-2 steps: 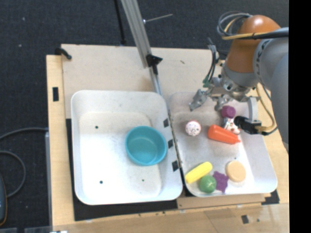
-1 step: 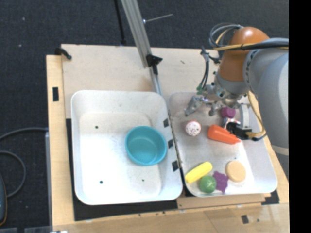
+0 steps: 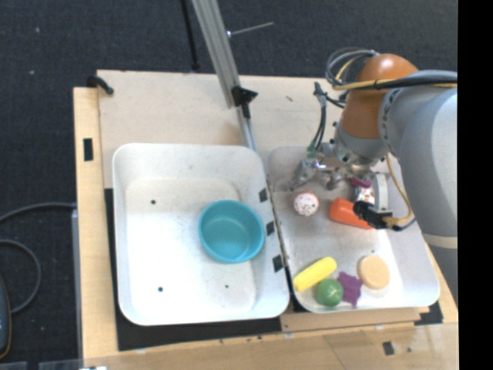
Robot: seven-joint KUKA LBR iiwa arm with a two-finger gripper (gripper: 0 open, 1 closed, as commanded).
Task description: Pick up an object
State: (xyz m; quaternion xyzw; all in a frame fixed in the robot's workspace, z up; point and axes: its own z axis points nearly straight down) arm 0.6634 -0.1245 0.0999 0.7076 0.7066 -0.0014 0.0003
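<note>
My gripper (image 3: pixel 316 177) hangs over the far part of the right bin (image 3: pixel 408 247), its two metal fingers spread apart with nothing between them. Just in front of it lies a white speckled ball (image 3: pixel 306 203). An orange carrot-shaped piece (image 3: pixel 348 212) lies to the right of the ball, under the wrist. A small pink item (image 3: pixel 360 182) peeks out beside the wrist. Near the bin's front edge sit a yellow oblong piece (image 3: pixel 314 273), a green ball (image 3: pixel 329 292), a purple piece (image 3: pixel 351 287) and a tan round disc (image 3: pixel 374 271).
A blue bowl (image 3: pixel 231 231) sits in the left bin (image 3: pixel 154 176), near the wall shared with the right bin. A slanted metal pole (image 3: pixel 223 52) rises from behind the bins. The grey arm (image 3: pixel 424 153) covers the right bin's far right corner.
</note>
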